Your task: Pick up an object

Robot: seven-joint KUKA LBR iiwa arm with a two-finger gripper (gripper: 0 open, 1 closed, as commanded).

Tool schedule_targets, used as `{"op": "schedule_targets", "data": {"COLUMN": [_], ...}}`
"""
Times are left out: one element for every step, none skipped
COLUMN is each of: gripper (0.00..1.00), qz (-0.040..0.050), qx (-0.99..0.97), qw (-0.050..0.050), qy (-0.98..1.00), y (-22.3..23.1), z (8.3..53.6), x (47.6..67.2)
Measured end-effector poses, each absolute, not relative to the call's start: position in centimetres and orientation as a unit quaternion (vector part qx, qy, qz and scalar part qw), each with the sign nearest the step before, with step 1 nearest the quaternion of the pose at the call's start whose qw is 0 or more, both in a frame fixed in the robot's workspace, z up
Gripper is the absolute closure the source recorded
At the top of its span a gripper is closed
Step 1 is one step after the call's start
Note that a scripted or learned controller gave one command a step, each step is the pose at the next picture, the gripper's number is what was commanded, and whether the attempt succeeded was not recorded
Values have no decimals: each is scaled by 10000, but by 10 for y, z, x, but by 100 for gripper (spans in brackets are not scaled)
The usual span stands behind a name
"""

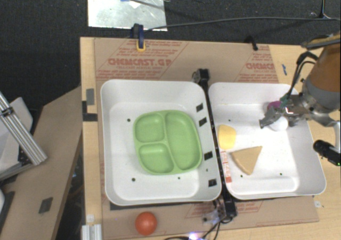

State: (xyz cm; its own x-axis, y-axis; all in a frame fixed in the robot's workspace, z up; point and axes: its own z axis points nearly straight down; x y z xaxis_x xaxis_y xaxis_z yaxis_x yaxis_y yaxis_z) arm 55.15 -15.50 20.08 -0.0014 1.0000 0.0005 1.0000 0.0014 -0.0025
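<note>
Claw low in right bin, state unclear, over small white-magenta object near far-right wall; risk: pinch off-centre nudges it against wall, lifts empty.

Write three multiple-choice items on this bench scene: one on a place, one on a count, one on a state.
1. Where does the green three-compartment plastic tray lie?
A. In the left white bin
B. In the right white bin
C. On the cardboard outside the bins

2. How many yellow or tan food-shaped pieces lie in the right white bin?
A. One
B. Two
C. Four

3. What state are the tray's compartments in?
A. Full of fruit
B. Empty
C. Under a lid

Answers: 1 A, the tray rests on the floor of the left white bin. 2 B, a yellow rounded piece and a tan wedge. 3 B, bare green plastic shows in all three.
</note>
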Motion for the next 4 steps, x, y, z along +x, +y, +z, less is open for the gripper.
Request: {"op": "schedule_targets", "data": {"gripper": [0, 0, 100, 100], "qz": [10, 7, -7, -20], "qx": [-7067, -7067, -7066, -7057], "qw": [17, 17, -13, -36], "qy": [-7075, -7075, -7076, -7085], "y": [-162, -161, -162, -164], "z": [141, 89, 102, 166], "x": [551, 551, 552, 558]}}
